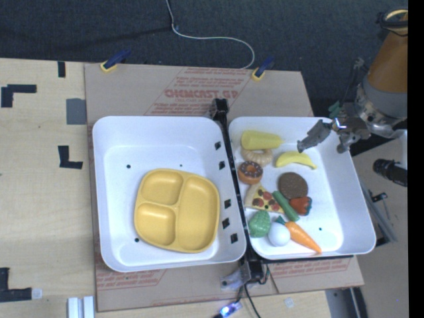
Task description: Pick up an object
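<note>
Nothing's picked up yet: the hand [329, 136] hangs over the right white bin's [351, 197] top edge, fingers spread and holding nothing. The curved yellow plastic banana [295, 159] lies closest, just below-left, so the whole grab's left to do.

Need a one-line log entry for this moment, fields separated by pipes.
arm: over right bin's upper right corner | gripper: holding nothing | nearest: banana | toy food: all in right bin | left bin: yellow plate
</note>
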Action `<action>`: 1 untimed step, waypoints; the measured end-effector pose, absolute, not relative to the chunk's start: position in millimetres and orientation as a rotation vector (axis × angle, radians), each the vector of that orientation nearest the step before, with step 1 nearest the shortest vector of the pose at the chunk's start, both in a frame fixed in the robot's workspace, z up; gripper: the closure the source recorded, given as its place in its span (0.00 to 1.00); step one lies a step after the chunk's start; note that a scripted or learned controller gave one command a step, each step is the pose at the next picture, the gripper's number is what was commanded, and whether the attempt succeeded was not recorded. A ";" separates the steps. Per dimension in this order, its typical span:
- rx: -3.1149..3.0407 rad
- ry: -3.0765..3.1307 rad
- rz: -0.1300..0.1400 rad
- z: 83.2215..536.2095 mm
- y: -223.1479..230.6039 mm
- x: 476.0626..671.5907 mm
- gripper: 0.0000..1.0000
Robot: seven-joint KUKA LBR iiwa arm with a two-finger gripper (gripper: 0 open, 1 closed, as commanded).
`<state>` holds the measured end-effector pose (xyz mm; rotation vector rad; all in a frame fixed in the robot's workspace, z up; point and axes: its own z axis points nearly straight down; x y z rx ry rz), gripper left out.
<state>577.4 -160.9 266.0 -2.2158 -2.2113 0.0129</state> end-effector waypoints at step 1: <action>-2.219 -2.222 0.002 273.2 -160.4 579.5 0.00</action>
